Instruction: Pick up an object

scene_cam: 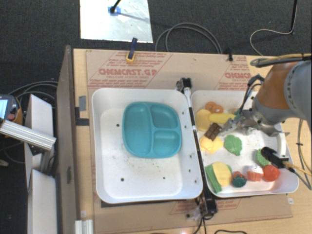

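The right bin (291, 182) holds several toy foods: an orange ring (213, 107), a yellow round piece (202, 116), a yellow bar (222, 117), a brown block (213, 130), a yellow wedge (210, 145) and a green leafy piece (233, 145). Along the front lie a green-and-yellow piece (219, 173), a teal piece (238, 180), a red-and-white piece (254, 174), a red tomato (271, 173) and a dark green piece (266, 156). My gripper (232, 124) is low over this bin, just right of the brown block and the yellow bar. Nothing shows between its tips.
The left bin (109, 179) bears a teal divided plate (151, 129). A metal clamp bar (191, 115) runs along the divide between the bins. The grey arm with its orange band (273, 89) crosses the right bin's far right side. Cables lie behind the bench.
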You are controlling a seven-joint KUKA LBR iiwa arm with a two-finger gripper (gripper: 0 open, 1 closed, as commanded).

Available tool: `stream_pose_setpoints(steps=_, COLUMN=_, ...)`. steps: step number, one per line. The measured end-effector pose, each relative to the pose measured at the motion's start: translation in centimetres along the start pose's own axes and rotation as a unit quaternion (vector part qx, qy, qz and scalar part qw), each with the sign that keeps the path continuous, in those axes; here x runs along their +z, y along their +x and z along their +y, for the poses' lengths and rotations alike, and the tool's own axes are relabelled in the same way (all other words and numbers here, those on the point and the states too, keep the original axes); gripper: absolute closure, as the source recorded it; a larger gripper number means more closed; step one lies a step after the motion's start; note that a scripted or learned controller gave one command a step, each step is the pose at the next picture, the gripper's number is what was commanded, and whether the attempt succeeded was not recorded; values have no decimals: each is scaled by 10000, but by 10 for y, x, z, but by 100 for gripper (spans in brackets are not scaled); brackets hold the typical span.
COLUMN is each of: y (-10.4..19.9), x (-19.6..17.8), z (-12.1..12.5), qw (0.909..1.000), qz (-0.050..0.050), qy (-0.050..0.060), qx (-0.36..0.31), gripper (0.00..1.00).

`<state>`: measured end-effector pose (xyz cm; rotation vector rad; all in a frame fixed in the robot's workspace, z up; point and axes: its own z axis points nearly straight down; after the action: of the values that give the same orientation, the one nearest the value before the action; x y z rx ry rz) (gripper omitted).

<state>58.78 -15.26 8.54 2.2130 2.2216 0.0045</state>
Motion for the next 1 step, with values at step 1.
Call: stream_pose_setpoints(steps=1, y=33, x=1, z=-45, qw=10000, qz=20, qy=47, qx=11, gripper=0)
